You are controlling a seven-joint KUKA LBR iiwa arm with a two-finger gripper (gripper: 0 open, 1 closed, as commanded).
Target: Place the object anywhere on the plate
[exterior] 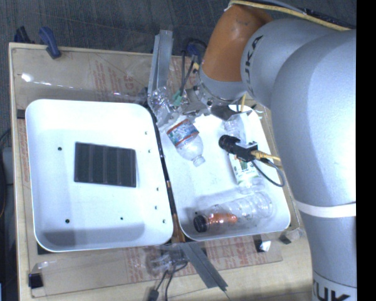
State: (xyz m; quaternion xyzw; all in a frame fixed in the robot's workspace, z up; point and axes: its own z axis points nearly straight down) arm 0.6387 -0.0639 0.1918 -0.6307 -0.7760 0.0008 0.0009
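Beside my bins I see two blue clamps (49, 41) gripping the wooden bench (81, 64) at its far-left corner.

Bright overhead light, white bins (88, 231) glaring, soft focus.

You have a dark plate (105, 164) in the left bin (44, 224); three bottles, perhaps, lie in the right bin (279, 221).
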